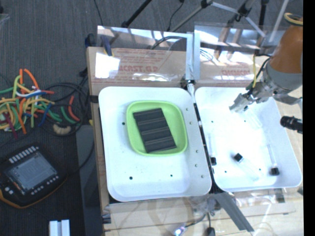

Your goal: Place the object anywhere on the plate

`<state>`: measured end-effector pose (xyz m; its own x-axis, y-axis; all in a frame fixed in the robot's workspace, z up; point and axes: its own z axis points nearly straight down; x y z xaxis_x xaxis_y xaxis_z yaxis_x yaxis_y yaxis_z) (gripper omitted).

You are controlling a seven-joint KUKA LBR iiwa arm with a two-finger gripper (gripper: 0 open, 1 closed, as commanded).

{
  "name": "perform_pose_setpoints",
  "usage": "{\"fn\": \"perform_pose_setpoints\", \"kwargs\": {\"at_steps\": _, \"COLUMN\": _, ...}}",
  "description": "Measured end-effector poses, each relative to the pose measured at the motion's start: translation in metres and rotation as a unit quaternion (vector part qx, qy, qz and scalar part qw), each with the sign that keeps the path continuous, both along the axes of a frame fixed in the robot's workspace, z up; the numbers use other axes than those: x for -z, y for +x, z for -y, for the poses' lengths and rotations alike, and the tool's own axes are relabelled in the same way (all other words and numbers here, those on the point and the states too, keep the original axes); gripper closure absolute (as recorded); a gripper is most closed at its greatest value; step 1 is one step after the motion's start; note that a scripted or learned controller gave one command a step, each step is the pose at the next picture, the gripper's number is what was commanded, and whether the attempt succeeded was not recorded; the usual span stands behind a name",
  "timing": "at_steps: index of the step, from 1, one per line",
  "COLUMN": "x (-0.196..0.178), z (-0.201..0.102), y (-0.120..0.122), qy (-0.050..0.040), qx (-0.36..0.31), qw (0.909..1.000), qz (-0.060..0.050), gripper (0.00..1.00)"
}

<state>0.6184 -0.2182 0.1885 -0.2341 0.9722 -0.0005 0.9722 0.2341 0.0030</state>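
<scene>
A green plate (132, 113) lies in the left white bin (118, 176), slightly back of its middle. A dark grey ribbed rectangular object (154, 130) rests flat on the plate, covering most of its centre. My gripper (240, 103) hangs over the back part of the right bin (256, 181), far from the plate and to its right. The arm with its orange band (288, 45) reaches in from the upper right. Nothing shows in the gripper.
Small black pieces lie in the right bin, one (238, 157) near the middle front and one (274, 170) at the front right. Clear panels stand behind both bins. A bundle of coloured cables (24, 100) and a control pendant (27, 173) lie left of the bench.
</scene>
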Motion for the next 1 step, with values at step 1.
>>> {"fn": "perform_pose_setpoints", "kwargs": {"at_steps": 1, "x": 0.0, "z": 0.0, "y": 0.0, "qy": -0.0001, "qx": 0.0, "qw": 1.0, "qz": 0.0, "gripper": 0.0}}
